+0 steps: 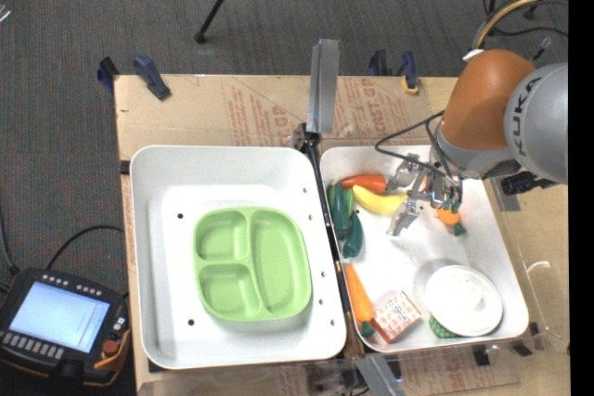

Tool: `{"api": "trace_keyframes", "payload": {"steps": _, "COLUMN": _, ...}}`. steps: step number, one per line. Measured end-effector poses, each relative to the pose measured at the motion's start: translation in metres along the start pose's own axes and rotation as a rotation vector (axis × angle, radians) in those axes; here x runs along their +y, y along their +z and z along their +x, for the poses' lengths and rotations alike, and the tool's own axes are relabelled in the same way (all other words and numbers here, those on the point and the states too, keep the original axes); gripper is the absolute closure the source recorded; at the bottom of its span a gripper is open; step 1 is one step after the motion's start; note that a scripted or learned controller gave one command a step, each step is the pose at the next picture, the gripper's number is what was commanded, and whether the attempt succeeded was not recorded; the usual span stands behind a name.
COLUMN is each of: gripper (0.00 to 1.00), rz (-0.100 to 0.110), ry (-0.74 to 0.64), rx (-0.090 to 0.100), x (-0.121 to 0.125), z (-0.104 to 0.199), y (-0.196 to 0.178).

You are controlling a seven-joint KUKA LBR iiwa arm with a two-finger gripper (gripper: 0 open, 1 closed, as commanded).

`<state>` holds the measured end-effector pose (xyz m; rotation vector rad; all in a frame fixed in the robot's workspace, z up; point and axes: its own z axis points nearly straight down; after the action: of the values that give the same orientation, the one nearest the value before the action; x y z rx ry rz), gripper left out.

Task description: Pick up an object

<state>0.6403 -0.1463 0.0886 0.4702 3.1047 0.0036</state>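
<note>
My gripper (pixel 429 210) hangs low over the right bin (pixel 506 269), in its upper half, and stands open. One finger (pixel 406 218) points down just right of a yellow banana (pixel 374 199). A small orange piece (pixel 448 218) lies by the other finger; I see nothing held between them. A red-orange pepper (pixel 364 183) lies above the banana. Two dark green vegetables (pixel 345 220) rest along the bin's left wall. Near the front lie an orange carrot (pixel 359 292), a small printed box (pixel 397 314) and a white round lid (pixel 462 297).
The left bin (pixel 158 190) holds a green divided plate (pixel 251 264). A grey upright post (pixel 324 93) stands behind the divide between the bins. A teach pendant (pixel 60 320) sits on the floor at the lower left.
</note>
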Motion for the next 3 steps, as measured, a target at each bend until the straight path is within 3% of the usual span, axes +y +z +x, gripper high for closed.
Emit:
{"api": "trace_keyframes", "payload": {"steps": 1, "gripper": 0.0, "rz": 0.002, "ry": 0.232, "rx": 0.002, "x": 0.062, "z": 0.023, "y": 0.001}}
{"api": "trace_keyframes", "payload": {"steps": 2, "gripper": 1.0, "rz": 0.003, "ry": 0.223, "rx": 0.0, "x": 0.064, "z": 0.022, "y": -0.01}}
{"api": "trace_keyframes", "payload": {"steps": 3, "gripper": 1.0, "rz": -0.003, "ry": 0.326, "rx": -0.017, "x": 0.039, "z": 0.036, "y": -0.214}}
